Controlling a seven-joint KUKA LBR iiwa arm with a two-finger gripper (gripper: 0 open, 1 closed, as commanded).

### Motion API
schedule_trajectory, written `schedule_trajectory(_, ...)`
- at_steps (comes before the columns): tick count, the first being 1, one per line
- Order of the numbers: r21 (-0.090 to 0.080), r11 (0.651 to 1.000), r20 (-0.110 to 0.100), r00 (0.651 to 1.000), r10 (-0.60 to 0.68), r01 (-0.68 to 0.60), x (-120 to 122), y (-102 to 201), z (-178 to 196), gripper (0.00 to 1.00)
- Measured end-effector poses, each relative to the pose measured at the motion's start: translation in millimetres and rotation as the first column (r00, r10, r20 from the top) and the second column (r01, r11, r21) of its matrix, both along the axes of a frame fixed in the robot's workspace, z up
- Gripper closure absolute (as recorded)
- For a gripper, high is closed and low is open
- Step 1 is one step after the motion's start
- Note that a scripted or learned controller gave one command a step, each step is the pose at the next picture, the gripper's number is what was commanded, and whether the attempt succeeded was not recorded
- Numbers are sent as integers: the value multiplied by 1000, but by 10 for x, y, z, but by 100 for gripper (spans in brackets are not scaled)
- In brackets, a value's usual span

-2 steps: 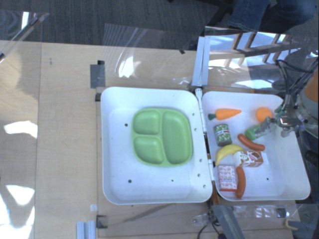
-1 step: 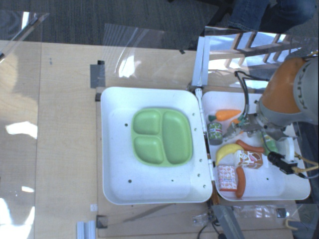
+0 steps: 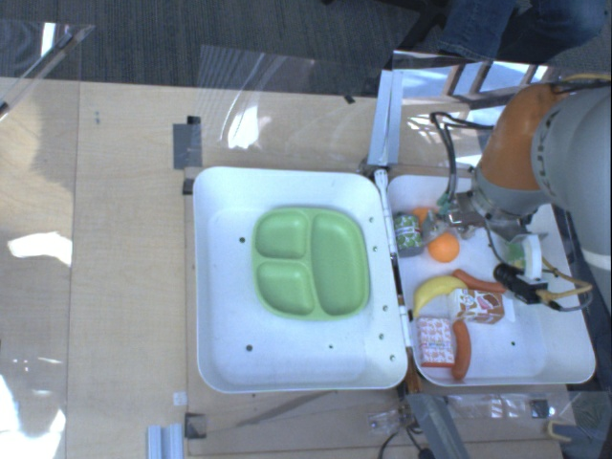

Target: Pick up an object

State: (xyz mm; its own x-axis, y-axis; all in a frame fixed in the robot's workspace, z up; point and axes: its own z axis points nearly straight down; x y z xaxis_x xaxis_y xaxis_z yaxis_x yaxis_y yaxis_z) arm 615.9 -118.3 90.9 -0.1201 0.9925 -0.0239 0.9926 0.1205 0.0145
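Two white bins, left and right, are set on a pale wood-grained bench. A light green divided plate is shown in the left bin. In the right bin, an orange ball, a yellow banana, a red-and-white patterned packet and a red-orange sausage are seen. The arm is grey with an orange band.

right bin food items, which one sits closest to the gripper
The small round orange fruit, lying just below the gripper. The yellow banana, the long orange-red sausage and the red-and-white packet all lie lower in the right white bin.
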Motion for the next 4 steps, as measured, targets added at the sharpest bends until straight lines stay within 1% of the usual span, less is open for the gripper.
schedule_trajectory(1,10,1000,3,1000,7,-7,23,67,110,100)
schedule_trajectory(2,0,1000,8,1000,-1,1,23,-13,135,0)
schedule_trajectory(3,12,1000,-43,999,7,-7,358,-77,-32,0)
schedule_trajectory(4,7,1000,-62,998,5,-5,416,-30,-43,0)
